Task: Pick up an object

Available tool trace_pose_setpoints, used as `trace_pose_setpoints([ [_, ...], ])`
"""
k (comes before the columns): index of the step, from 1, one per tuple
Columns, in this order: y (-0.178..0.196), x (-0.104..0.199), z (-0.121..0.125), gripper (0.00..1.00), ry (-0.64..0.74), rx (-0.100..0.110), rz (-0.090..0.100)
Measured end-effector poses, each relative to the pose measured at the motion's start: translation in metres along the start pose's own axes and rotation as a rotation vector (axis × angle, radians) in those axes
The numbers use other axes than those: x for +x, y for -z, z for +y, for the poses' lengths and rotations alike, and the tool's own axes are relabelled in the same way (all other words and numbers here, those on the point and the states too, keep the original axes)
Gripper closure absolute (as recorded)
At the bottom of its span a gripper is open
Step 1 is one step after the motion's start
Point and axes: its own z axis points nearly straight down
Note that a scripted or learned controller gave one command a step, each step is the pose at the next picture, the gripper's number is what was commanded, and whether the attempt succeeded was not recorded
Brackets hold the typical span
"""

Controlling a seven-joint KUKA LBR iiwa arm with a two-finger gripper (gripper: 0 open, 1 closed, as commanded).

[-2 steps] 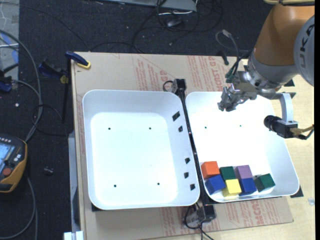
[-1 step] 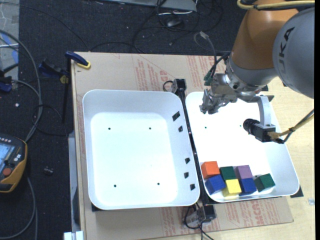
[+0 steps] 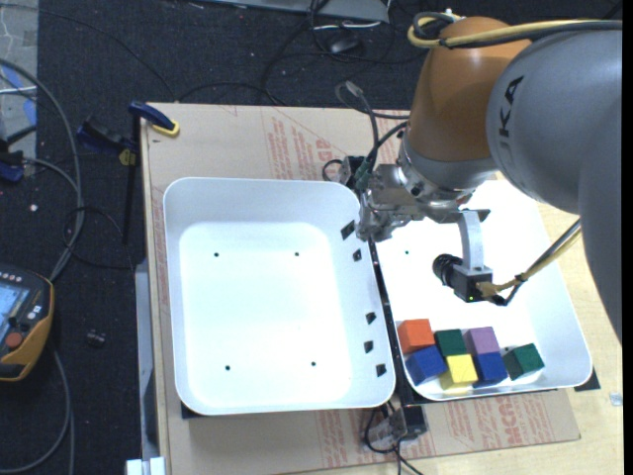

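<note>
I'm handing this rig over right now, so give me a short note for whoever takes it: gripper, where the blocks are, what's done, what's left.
Gripper: above the far left corner of the right bin, by the wall between the bins; nothing visible in it, and I can't tell whether it's open.
Blocks: all clustered at the right bin's near edge: orange block, green block, purple block, two blue blocks, yellow block, dark green block.
Done: no block picked.
Left: move down to the cluster, grasp one, lift.
</note>
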Motion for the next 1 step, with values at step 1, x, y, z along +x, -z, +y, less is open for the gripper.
trace_pose_setpoints([
  [1,-0.0156,0.0429,-0.0054,1.00,-0.001,-0.001,0.000],
])
